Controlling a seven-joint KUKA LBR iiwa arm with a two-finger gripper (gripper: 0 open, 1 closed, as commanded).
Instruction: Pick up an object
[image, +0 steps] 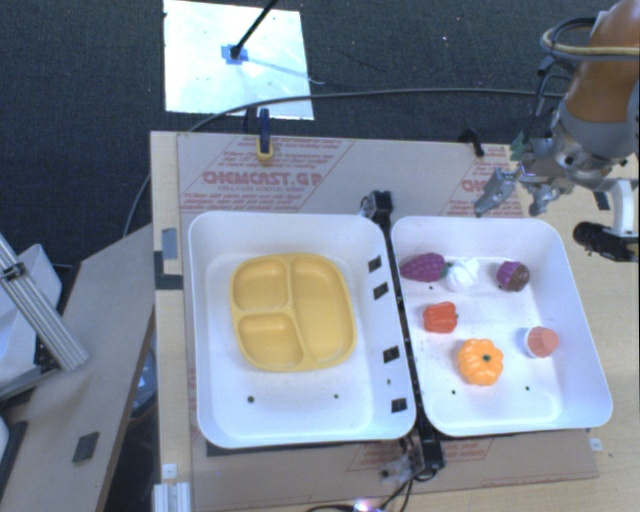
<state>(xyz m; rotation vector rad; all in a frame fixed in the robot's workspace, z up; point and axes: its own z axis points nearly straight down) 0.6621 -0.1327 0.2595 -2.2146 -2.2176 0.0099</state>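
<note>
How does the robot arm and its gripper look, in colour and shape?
The arm is rounded, with a broad orange band and grey metal below it at the wrist. A dark cable loops around its upper part. The gripper is grey metal with two short, pale fingers.

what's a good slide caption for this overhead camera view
Arm's open claw hovers above the back rim of the right bin of toy foods; a yellow divided tray sits in the left bin.

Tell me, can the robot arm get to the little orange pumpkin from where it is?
Probably yes. The pumpkin sits in the open in the right bin, with nothing over it, and the end effector hangs above that bin's far edge.
</note>
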